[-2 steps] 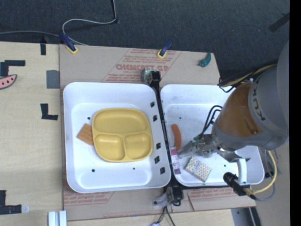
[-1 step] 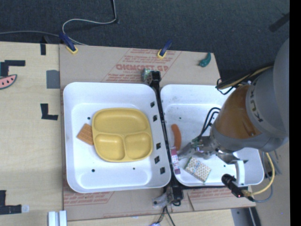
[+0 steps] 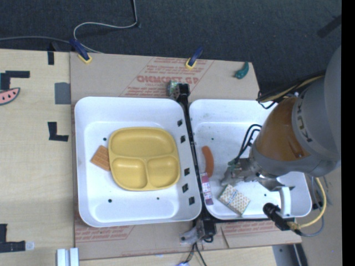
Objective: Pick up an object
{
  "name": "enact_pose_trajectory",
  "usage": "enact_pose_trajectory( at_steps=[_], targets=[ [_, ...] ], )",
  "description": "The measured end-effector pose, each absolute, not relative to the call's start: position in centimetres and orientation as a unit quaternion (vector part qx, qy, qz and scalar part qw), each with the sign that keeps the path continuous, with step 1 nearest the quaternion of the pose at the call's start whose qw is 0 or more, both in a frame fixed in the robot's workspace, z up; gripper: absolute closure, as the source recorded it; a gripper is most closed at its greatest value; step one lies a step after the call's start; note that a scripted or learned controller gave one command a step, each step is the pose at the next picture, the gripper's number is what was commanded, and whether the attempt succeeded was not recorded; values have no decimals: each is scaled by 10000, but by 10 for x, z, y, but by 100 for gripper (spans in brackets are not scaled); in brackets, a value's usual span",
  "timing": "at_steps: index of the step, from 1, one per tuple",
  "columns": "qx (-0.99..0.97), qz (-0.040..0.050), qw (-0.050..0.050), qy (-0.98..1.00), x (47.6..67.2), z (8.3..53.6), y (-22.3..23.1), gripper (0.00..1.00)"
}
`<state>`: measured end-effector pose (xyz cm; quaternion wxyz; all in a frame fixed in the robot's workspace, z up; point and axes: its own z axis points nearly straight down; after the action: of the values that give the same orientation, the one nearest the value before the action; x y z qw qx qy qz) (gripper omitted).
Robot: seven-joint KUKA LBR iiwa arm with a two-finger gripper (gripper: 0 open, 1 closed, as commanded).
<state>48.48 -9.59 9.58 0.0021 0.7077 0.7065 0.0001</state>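
The small patterned packet (image 3: pixel 235 199) was lying flat on the floor of the right bin (image 3: pixel 222 121), just below the pincer (image 3: pixel 233 173) in the picture and slightly tilted, looking like a little speckled pouch or wrapped square. The pincer was hanging right above it, close to the bin floor, but nothing was sitting between its fingers as far as I could see. Honestly couldn't tell if the fingers were spread or closed, since that bit was dark and blurry with cables around it.

Just to the pincer's left was an orange-red sausage-shaped thing (image 3: pixel 208 159), lying roughly lengthwise near the divider (image 3: pixel 187 143) between the bins. Below that, also left of the pincer, a thin pinkish strip (image 3: pixel 206 192) sat against the bin's left wall.

Further left, past the divider, the left bin (image 3: pixel 89 148) had a yellow sectioned plate (image 3: pixel 145 157) in the middle, with a tan waffle-looking piece (image 3: pixel 101 158) poking out from under its far edge.

The arm (image 3: pixel 299 137) came in from the pincer's right, with its orange band showing above the wrist. Both bins sat on a cardboard sheet (image 3: pixel 161 73) on the wooden tabletop (image 3: pixel 33 165), and a small teal object (image 3: pixel 242 70) lay up past the right bin on the cardboard.
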Motion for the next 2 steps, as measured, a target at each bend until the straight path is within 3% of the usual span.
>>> enact_pose_trajectory(
  at_steps=[1, 2],
  targets=[
    [7078, -1, 19, 7065, 485, 96, -96, 0],
    [7078, -7, 16, 7064, 484, 86, -95, 0]
  ],
)
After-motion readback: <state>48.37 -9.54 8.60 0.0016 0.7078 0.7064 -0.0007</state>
